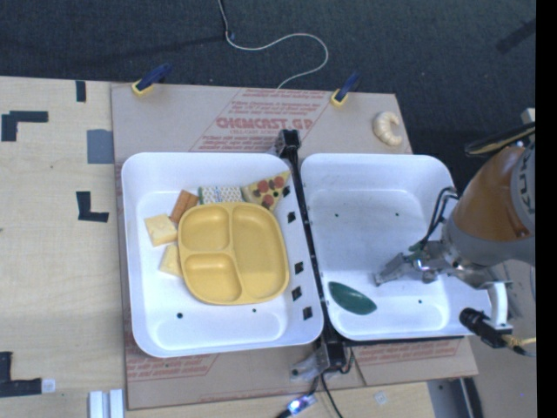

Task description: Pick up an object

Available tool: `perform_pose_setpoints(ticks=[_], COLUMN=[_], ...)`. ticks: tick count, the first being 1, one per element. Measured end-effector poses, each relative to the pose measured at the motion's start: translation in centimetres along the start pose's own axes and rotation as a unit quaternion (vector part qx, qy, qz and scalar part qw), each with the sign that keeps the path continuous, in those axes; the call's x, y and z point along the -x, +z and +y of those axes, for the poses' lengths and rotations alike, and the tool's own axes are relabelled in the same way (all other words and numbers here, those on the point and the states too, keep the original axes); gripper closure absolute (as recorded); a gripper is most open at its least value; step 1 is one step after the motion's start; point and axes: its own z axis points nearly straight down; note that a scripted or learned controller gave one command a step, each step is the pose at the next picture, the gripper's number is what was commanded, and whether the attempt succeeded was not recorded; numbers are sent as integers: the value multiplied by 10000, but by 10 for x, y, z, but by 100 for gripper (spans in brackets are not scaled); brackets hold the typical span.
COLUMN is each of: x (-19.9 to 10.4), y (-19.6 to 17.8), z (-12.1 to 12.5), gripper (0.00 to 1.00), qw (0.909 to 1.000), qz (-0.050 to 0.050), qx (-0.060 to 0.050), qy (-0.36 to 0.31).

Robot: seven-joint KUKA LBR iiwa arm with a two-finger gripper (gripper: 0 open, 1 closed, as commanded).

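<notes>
A dark green spoon-like object [352, 299] is lying flat on the floor of the right bin [374, 174], near its front wall and toward the divider side. Its long axis is running from upper left to lower right in the camera view, with the narrower end pointing toward the divider and the broader, rounded end pointing toward the bin's front right. Nothing is touching it.

The gripper [392, 273] is hanging over the same bin, a little to the right of and behind the green piece, apart from it. Its fingers [383, 277] are reaching leftward and appear to be lying close together with nothing between them. The grey arm with its orange band [492, 200] is coming in over the bin's right rim.

The left bin [144, 320] is holding a yellow divided plate [233, 252] with three compartments, sitting upright in the middle of the bin. Along the plate's left edge, pale yellow and tan toy food blocks [162, 231] are lying just beside it, and behind its far rim a strip of patterned toy pieces [261, 189] is resting near the divider.

Both bins are sitting on a cardboard sheet [261, 124], held at its far edge by two blue-and-yellow clamps [152, 77]. A small pale ring-shaped object [388, 128] is lying on the cardboard behind the right bin.
</notes>
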Motion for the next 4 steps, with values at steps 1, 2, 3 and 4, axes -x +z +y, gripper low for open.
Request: perform_pose_setpoints(ticks=[1,2,3,4], x=[1,3,0,0], y=[-11,-55,-117,-142], z=[0,7,11,12], gripper=[100,100,100,100], qw=[10000,10000,10000,10000], qz=[-9,1,-3,2], qx=[12,18,27,15], qy=[3,4,0,1])
